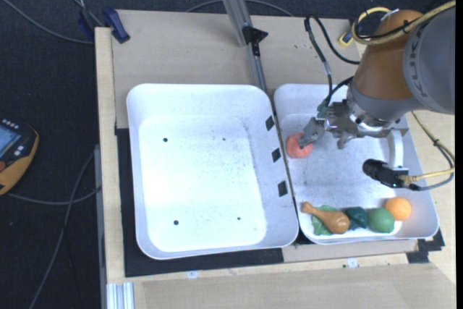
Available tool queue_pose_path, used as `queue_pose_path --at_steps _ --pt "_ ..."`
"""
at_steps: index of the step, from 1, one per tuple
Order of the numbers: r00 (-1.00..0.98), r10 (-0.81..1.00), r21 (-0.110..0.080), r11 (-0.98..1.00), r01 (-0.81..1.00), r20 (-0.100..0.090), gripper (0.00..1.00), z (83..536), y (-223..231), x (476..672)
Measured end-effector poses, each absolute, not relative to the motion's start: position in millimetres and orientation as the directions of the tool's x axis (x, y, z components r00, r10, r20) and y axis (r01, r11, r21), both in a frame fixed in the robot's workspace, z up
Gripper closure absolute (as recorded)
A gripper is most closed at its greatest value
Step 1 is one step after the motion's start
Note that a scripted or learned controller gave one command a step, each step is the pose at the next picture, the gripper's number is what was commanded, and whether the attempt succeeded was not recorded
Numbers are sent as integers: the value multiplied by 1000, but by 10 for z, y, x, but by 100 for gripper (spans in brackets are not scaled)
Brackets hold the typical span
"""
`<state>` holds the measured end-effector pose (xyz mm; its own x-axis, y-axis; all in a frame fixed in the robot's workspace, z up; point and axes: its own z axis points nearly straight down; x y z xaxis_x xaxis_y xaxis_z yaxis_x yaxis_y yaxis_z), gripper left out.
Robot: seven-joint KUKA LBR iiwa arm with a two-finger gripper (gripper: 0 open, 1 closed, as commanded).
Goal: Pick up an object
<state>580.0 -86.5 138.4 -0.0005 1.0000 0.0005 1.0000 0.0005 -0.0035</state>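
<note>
While the gripper (309, 135) sits low in the right bin (340, 171), right at a small red-pink object (298, 147) by that bin's left wall, no lift is evident: the object appears to rest on the bin floor, so the pick is judged not yet done. Whether the gripper is open or closed on the object cannot be told; the wrist hardware hides that area, so no grasp is recorded. What is left, by this reading: secure the object, then raise it clear of the bin. Other candidates lie along the right bin's near edge: a brown drumstick-shaped toy (325, 218), a dark green piece (356, 215), a lighter green round item (381, 221) and an orange ball (398, 208), the first three packed close together and the ball just beside them, all well apart from the gripper. Left bin (199, 170) sits alongside on the table (181, 47). Arm pose: arm (405, 61) enters from the right, orange band above the wrist, wrist bent downward and reaching leftward across the right bin toward its left wall, cables trailing off it.
</note>
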Motion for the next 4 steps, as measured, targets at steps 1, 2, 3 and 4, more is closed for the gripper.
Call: queue_pose_path --at_steps 1,2,3,4 --pt "-1 1000 -2 1 1000 0 0 870 -861 5796" --pt "0 1000 2 0 1000 0 100 997 -864 5807" --pt "0 1000 6 0 1000 0 100 1581 -908 5895" --pt "-1 1000 6 1 1000 0 100 2201 -882 5944"
